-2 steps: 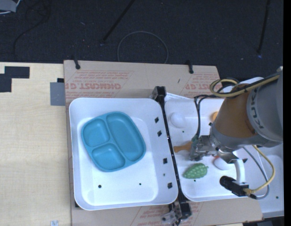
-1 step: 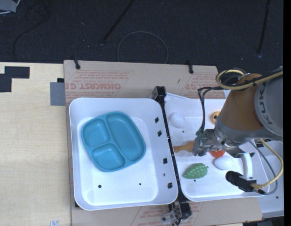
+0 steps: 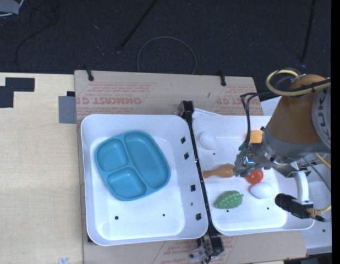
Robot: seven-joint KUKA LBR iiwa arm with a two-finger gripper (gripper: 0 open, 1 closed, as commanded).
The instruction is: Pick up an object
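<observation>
Pincer (image 3: 248,163): low in right white bin (image 3: 225,224), by small red round object (image 3: 255,175); grip state unclear.
Progress: nothing visibly lifted; pickup undone.

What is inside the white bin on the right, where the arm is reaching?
The right bin holds a green bumpy item, a brown drumstick-like piece, a red item and two white egg-like things. The gripper and arm cover whatever lies beneath them.
</observation>
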